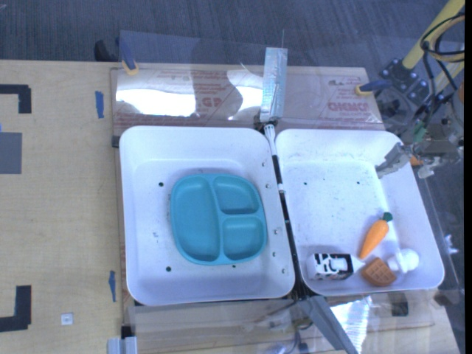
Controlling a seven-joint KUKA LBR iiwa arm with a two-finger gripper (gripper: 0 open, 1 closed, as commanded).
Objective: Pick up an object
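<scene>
The gripper [392, 161], its grasp impossible to judge, hung above the orange plastic carrot [375, 236], seemingly poised to descend.

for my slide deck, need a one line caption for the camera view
Teal divided plate in the left bin; toy carrot among small items in the right bin.

Dark grey floor [221, 6] beyond wooden bench [59, 198]
</scene>
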